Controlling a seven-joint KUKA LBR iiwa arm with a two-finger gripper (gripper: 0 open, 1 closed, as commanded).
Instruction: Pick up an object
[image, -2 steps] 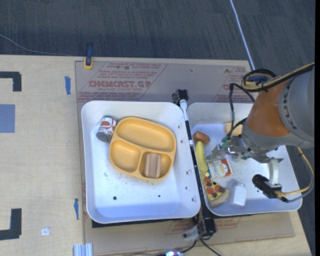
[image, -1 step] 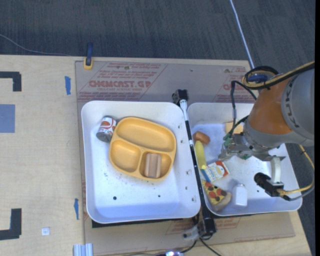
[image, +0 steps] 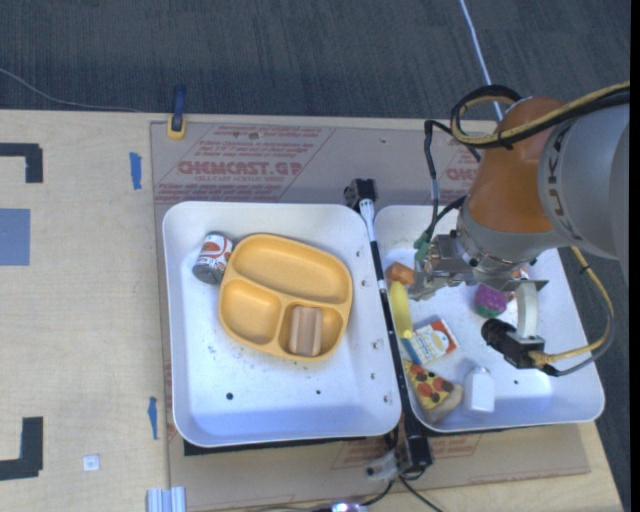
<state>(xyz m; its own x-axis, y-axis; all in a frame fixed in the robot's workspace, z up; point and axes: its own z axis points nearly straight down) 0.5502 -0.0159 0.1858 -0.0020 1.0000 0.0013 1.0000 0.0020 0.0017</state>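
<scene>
In the left bin (image: 190, 400) a can (image: 211, 257) lies at 10 o'clock, touching the yellow tray (image: 285, 296), so it looks hard to grab. In the right bin (image: 575, 400) a banana (image: 400, 308) lies along the 9 o'clock wall, a card (image: 433, 341) and pizza (image: 436, 391) toward 7 o'clock. The gripper (image: 432, 272) hangs low at 10 o'clock by the banana, likely its target. I cannot tell how it is set.

Two white bins (image: 190, 400) were seen on a tan board printed with red lettering (image: 240, 165). A yellow divided tray (image: 275, 280) held a brown block (image: 304, 330). A red-and-white can (image: 211, 257), a yellow banana (image: 400, 308) and a purple object (image: 491, 297) were noted.
</scene>
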